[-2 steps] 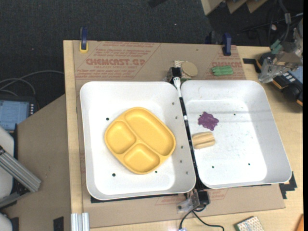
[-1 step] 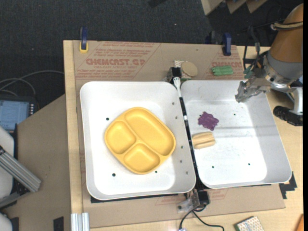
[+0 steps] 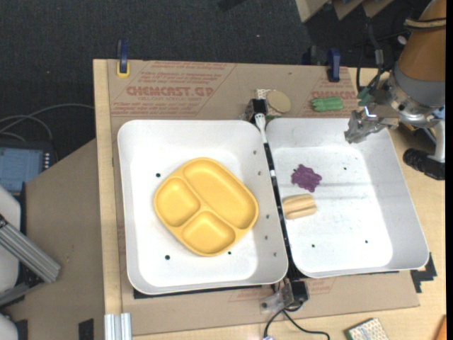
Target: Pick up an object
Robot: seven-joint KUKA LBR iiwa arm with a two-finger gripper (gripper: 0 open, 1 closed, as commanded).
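Two shallow white bins sit side by side on the bench, and the right bin (image 3: 396,225) serves as landmark here. Nearest the camera inside it, close to its left wall, lies a tan bread roll (image 3: 299,206), a short loaf shape with its long axis running roughly left to right, the right end tipped very slightly away from the camera. Just beyond the roll, near but apart from it, is a small purple grape bunch (image 3: 306,177), lumpy, no clear long axis. Left of the right bin, the left bin (image 3: 134,190) holds a yellow divided plate (image 3: 205,205) with three compartments. Past the right bin's far edge, on the brown board, rests a green object (image 3: 327,105), too small to name further, long axis left to right. The gripper (image 3: 356,132) hangs over the right bin's far right corner, well apart from roll and grapes; nothing sits between its fingers, and whether they are spread or closed cannot be told at this size. Judgement: either item is a fair target, no grasp begun. Risks: descending near the corner would meet bare floor or bin wall; fingers closing along the roll's length, not across it, would likely slip off; grapes could squirt sideways, being low and irregular.
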